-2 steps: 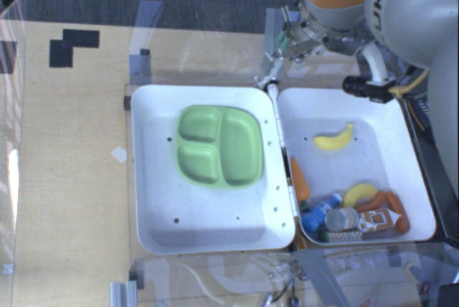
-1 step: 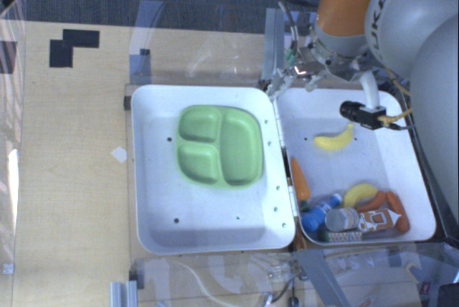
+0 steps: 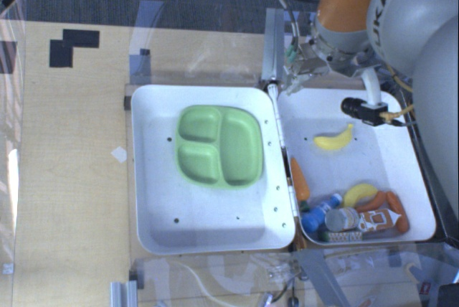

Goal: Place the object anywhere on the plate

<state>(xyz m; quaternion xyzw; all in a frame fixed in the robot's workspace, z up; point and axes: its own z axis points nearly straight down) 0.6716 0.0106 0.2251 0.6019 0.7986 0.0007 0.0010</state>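
Observation:
A green plate (image 3: 219, 145) with three compartments lies in the middle of the left white bin (image 3: 154, 176), and nothing rests on it. My gripper (image 3: 292, 80) hangs at the back left corner of the right bin (image 3: 401, 155), just right of the wall between the two bins. It sits behind and to the right of the plate. A yellow banana (image 3: 335, 140) lies alone on the right bin's floor, in front of and to the right of the gripper. I see nothing held under the gripper.
Along the right bin's front edge lie an orange carrot (image 3: 300, 180), a blue bottle (image 3: 319, 212), a yellow lemon (image 3: 361, 193), a labelled can (image 3: 353, 220) and orange-red pieces (image 3: 393, 204). A black fitting (image 3: 362, 110) on the arm overhangs that bin's back.

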